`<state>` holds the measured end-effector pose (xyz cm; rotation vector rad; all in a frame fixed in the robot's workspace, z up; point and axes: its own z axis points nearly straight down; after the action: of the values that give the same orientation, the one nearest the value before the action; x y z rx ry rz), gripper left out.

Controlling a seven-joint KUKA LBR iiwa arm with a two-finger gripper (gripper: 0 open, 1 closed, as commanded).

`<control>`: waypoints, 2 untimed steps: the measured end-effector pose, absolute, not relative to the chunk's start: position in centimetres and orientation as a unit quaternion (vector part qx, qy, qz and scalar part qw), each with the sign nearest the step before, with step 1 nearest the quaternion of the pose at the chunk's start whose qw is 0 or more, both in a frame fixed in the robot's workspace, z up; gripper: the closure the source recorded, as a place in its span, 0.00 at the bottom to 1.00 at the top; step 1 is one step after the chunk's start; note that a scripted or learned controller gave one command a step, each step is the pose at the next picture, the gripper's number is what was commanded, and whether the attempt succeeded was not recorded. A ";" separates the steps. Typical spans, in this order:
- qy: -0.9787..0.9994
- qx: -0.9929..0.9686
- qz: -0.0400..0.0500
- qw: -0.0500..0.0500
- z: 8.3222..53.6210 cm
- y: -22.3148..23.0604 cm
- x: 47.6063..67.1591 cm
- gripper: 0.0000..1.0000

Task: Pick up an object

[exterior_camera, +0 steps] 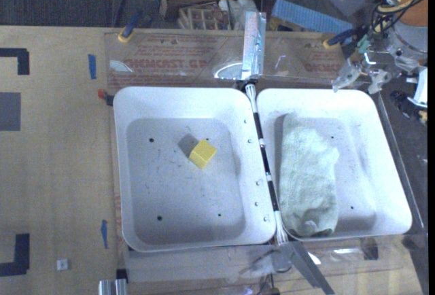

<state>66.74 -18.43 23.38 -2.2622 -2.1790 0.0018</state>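
Lowest in the frame, both bins are set side by side; a pale cloth [309,178] is laid lengthwise along the left wall of the right bin [387,171]. A yellow block [202,153] is left loose mid-floor of the left bin [129,171], likely easiest to take. At upper right, the gripper [359,77] is seen beyond the bins, touching nothing; whether it is apart or together cannot be told.

Even, fairly bright overhead light, white bins [129,110] slightly washed out, short soft shadow left of the yellow block [202,153], mild overall softness, grainy detail
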 end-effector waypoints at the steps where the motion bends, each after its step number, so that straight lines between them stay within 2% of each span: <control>1: -0.691 -0.723 0.001 0.000 19.4 -20.6 66.7 0.00; 2: -0.553 -0.833 0.000 0.000 9.3 -17.7 63.8 0.00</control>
<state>63.82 -17.68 9.26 -2.6164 -1.7382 0.0002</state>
